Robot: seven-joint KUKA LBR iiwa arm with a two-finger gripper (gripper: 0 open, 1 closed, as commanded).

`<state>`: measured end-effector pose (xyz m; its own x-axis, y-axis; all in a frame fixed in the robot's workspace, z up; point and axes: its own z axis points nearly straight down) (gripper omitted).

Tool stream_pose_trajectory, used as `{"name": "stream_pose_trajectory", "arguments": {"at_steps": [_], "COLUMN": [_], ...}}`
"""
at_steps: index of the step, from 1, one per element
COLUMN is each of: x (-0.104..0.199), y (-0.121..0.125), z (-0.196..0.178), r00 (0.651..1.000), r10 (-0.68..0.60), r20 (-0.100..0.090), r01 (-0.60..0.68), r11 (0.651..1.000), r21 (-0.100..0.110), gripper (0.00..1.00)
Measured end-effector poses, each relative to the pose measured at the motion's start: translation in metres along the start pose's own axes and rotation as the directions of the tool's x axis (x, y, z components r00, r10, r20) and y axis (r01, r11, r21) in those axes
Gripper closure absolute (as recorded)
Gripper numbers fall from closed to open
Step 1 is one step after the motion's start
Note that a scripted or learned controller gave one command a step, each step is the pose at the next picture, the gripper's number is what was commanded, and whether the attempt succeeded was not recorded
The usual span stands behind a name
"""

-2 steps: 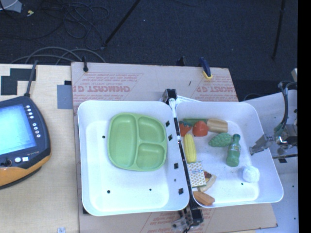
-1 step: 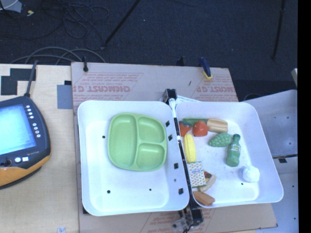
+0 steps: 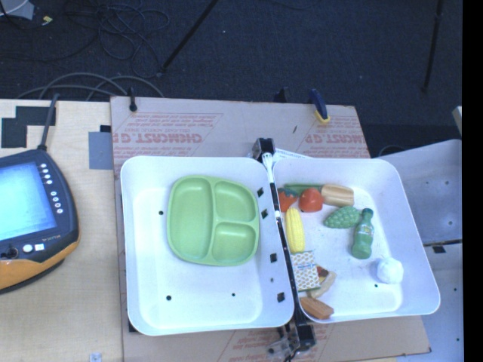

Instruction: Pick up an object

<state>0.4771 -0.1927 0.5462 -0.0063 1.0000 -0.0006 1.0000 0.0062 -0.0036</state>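
Bins sit side by side on a cardboard sheet point(image 3: 226, 130) atop the bench. Left bin point(image 3: 143, 277) holds a green divided plate point(image 3: 213, 219), lying flat near its centre. Right bin point(image 3: 416, 281) holds the pickable toy items, mostly along its left and upper part: yellow corn point(image 3: 295, 229) by the dividing rim, red tomato point(image 3: 310, 200) and tan bread roll point(image 3: 337, 194) next to each other near the top, bumpy green piece point(image 3: 342, 217) just below the roll, green bottle point(image 3: 363, 234) beside it, white ball point(image 3: 389, 271) toward the lower right. Checkered box point(image 3: 305, 269) and orange-brown sausage point(image 3: 317, 308) lie at lower left. Teach pendant point(image 3: 30, 217), screen lit, rests at far left. Gripper opening and any hold: can't tell.
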Motion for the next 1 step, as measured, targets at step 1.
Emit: {"name": "stream_pose_trajectory", "arguments": {"at_steps": [1], "x": [0.0216], "y": [-0.0025], "z": [0.3034], "r00": [1.0], "r10": [0.005], "r20": [-0.008], "r01": [-0.005], "r11": [1.0], "r21": [0.015], "gripper": [1.0]}}
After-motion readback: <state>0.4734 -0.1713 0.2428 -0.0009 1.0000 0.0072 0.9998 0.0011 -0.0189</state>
